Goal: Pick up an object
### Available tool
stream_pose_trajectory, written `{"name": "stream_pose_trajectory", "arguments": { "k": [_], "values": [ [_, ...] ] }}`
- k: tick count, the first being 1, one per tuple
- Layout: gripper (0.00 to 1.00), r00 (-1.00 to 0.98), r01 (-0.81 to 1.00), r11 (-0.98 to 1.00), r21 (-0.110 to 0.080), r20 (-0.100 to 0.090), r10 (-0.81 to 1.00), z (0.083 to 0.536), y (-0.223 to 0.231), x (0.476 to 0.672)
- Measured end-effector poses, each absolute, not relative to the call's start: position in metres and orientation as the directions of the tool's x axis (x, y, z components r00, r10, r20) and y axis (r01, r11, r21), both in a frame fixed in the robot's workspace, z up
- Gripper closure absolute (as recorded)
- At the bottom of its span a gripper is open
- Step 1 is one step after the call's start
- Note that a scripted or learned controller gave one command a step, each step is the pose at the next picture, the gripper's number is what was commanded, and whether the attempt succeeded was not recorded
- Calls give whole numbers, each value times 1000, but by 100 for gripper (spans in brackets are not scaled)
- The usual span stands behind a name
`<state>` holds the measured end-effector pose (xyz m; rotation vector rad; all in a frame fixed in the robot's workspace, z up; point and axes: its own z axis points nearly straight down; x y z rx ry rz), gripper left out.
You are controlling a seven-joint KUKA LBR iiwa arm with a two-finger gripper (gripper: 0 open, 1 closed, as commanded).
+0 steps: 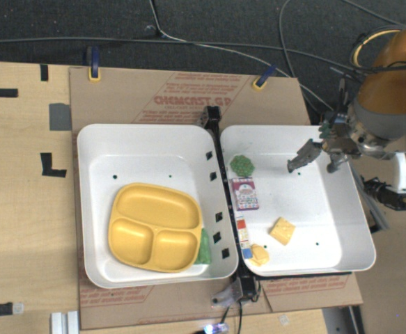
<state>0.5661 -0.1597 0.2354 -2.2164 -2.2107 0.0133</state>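
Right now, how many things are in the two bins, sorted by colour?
Yellow: 3, the divided tray, the block and the small piece.
Green: 2, the round ball and the thing by the tray.
Pink: 1, the packet.
Red and white: 1, the strip.
Total: 7

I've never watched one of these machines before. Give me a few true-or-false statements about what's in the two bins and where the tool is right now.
1. The yellow divided tray lies in the left bin. True.
2. The tool grips the yellow wedge. False: it hangs over the right bin's upper part, apart from the wedge.
3. The green round piece lies in the right bin. True.
4. The pink card lies on the tray. False: it lies in the right bin, below the green piece.
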Motion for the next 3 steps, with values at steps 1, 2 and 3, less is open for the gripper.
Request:
{"name": "stream_pose_trajectory", "arguments": {
  "k": [1, 2, 3],
  "values": [
    [0, -1, 1000, 1, -2, 0, 1000, 243, -159, 569],
    [0, -1, 1000, 1, -6, 0, 1000, 179, -157, 571],
    [0, 0, 1000, 0, -6, 0, 1000, 127, -167, 567]
  ]
}}
